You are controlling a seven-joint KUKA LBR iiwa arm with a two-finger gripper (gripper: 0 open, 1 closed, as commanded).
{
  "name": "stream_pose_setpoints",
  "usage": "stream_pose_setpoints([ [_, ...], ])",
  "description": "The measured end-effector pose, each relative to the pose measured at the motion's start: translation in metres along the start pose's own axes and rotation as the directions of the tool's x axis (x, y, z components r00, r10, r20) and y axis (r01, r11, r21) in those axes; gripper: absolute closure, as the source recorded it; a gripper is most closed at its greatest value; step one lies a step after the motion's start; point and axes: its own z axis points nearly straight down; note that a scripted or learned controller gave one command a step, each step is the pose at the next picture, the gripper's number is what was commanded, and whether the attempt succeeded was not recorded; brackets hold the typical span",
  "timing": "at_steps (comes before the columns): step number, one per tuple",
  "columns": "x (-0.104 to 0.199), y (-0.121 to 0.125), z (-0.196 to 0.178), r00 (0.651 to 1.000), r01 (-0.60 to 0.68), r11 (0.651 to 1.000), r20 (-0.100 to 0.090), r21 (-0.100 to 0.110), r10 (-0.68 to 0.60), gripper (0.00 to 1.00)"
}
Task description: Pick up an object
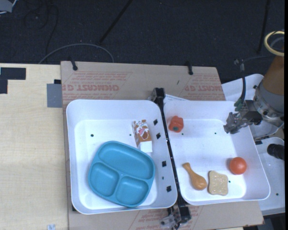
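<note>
Hovering over the far right edge of the right bin [264,176], the gripper [232,124] carried nothing, its jaws' state impossible to tell, while the tomato [238,166], toast [218,183], drumstick [195,176] and pepper [175,123] lay unpicked.

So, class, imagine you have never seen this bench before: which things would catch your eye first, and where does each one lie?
The big blue divided plate stands out most, filling the near part of the left bin. Next come the bright red pieces in the right bin: a tomato near its right wall and a red pepper at its far left corner. The gripper hangs over that bin's far right corner.
</note>
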Motion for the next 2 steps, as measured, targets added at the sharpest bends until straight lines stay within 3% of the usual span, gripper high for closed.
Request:
stream_pose_setpoints([
  [2,0.102,-0.009,0.012,1.000,0.000,1.000,0.000,0.002,0.000,1.00],
])
